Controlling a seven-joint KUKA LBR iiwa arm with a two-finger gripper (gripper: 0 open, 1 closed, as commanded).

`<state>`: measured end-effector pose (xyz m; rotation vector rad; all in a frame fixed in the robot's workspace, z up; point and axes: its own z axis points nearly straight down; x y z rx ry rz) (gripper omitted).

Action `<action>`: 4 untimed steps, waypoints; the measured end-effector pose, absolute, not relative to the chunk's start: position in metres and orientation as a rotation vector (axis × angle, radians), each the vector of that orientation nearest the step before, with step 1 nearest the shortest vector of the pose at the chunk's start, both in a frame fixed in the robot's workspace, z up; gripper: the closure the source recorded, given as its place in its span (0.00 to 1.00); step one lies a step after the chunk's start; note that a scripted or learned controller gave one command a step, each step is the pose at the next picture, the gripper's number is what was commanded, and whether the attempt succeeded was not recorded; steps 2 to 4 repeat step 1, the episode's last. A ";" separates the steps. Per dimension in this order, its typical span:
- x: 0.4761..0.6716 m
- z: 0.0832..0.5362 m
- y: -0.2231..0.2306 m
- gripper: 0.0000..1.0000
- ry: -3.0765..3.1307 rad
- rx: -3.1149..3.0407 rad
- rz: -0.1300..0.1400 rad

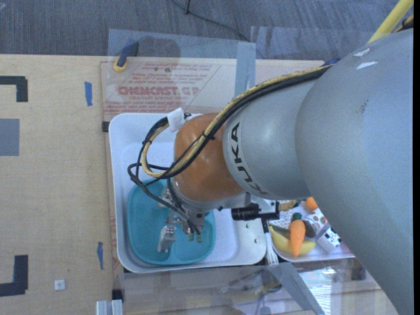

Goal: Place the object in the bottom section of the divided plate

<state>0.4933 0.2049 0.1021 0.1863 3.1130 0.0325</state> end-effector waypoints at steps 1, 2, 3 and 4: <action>0.541 0.097 0.193 0.00 3.057 0.633 0.034; 0.541 0.097 0.193 0.00 3.057 0.633 0.034; 0.541 0.097 0.193 0.00 3.057 0.633 0.034; 0.541 0.097 0.193 0.00 3.057 0.633 0.034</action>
